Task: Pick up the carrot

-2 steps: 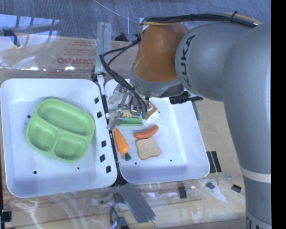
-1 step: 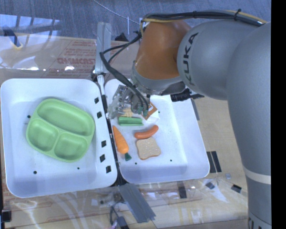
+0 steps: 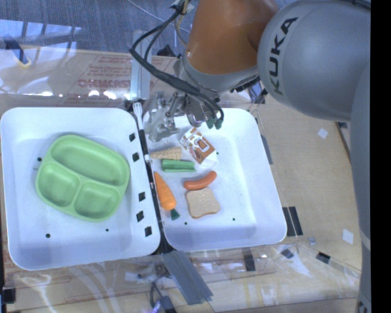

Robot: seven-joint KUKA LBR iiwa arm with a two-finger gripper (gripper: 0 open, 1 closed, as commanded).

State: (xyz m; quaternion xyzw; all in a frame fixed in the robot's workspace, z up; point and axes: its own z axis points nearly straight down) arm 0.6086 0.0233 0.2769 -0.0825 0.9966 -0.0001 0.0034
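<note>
A: So, near the front of the right bin (image 3: pixel 264 223), what is found?

B: The carrot (image 3: pixel 165 192) is laid there, close against the left wall of that bin, its green end turned to the front. It is not touched by anything. Just beside it, a slice of bread (image 3: pixel 202 204) is seen, and a sausage (image 3: pixel 201 180) is placed a little behind the bread.

A: Can the carrot be reached easily?

B: It is judged to be awkward. The wall is very near on one side, so little room is left for a finger there. The bread is near on the other side, but apart from the carrot.

A: What is seen further back?

B: A green bean-like piece (image 3: pixel 177 165), a pale wafer-like piece (image 3: pixel 165 154) and a small carton (image 3: pixel 198 146) are gathered together. Above them the gripper (image 3: pixel 171 118) is held, over the back left corner, well apart from the carrot. Whether its fingers are spread or pressed together cannot be told; nothing is seen held.

A: And the left bin (image 3: pixel 16 230)?

B: A green divided plate (image 3: pixel 83 177) is set in it.
</note>
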